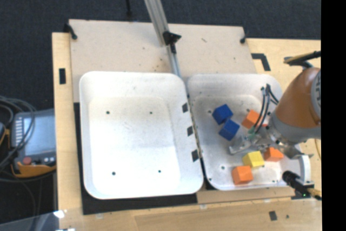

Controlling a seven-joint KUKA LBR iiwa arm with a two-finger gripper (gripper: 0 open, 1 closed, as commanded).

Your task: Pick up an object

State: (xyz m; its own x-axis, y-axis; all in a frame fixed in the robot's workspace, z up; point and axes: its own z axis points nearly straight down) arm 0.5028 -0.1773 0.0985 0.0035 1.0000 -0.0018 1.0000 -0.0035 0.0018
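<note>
At lower right of the frame, the hand [241, 146] hangs over the right bin [216, 178], grip state unclear, between blue blocks [226, 121] and a yellow block [253, 159].

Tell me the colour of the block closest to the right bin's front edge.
Orange; the block sits near the right bin's front edge, seen clearly in the camera view.
</note>
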